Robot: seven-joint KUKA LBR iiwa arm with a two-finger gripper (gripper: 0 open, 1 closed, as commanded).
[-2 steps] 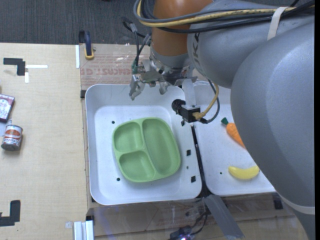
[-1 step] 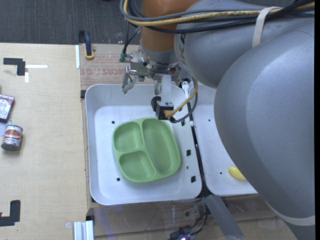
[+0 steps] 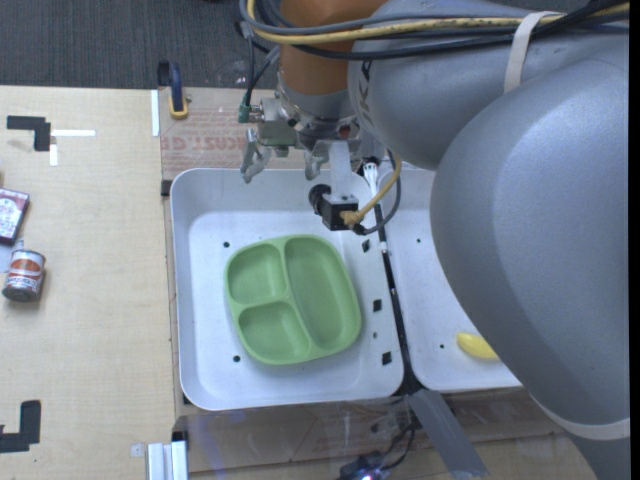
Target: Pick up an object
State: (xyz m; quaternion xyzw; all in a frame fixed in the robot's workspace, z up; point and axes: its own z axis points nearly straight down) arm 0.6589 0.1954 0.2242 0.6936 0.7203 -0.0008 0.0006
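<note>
A light green divided plate [image 3: 293,299] with three compartments lies flat in the left white bin [image 3: 195,268]. My gripper [image 3: 281,164] hangs over the bin's far edge, above and behind the plate. Its two fingers [image 3: 250,165] stand spread apart with nothing between them. A yellow object [image 3: 477,346] shows in the right bin [image 3: 440,308], partly hidden under the arm.
The big grey arm covers most of the right bin and the right side of the view. A small can [image 3: 23,274] and a dark packet [image 3: 10,213] rest on the wooden bench at far left. A blue clamp [image 3: 172,88] stands behind the left bin.
</note>
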